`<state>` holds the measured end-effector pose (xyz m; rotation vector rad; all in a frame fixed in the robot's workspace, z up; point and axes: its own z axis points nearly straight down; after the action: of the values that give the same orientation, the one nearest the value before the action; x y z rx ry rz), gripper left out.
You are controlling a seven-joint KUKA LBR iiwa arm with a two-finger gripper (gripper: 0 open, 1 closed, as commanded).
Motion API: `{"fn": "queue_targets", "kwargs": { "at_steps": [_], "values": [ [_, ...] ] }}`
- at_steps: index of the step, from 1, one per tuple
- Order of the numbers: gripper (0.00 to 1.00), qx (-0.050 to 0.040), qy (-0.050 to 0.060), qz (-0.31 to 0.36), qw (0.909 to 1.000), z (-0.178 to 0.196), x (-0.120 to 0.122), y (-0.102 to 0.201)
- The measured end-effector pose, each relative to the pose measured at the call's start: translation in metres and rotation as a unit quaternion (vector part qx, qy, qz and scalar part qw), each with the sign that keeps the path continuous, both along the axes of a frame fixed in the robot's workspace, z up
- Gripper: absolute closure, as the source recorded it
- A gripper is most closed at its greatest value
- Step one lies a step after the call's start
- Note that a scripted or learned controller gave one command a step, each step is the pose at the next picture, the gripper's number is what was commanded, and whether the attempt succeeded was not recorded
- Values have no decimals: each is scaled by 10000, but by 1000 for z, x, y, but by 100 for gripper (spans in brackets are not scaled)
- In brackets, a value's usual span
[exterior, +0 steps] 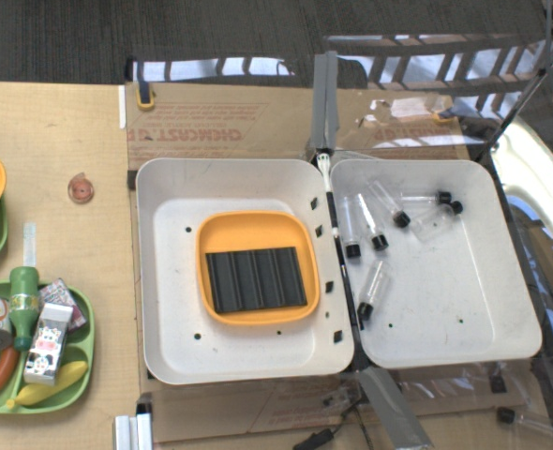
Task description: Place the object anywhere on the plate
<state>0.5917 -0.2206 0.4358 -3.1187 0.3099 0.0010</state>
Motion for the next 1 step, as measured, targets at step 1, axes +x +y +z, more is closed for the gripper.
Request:
{"fn": "queue_targets", "kwargs": {
  "at_steps": [1],
  "values": [
    [0,5,-2,-1,10000,5,-36,0]
  ]
}}
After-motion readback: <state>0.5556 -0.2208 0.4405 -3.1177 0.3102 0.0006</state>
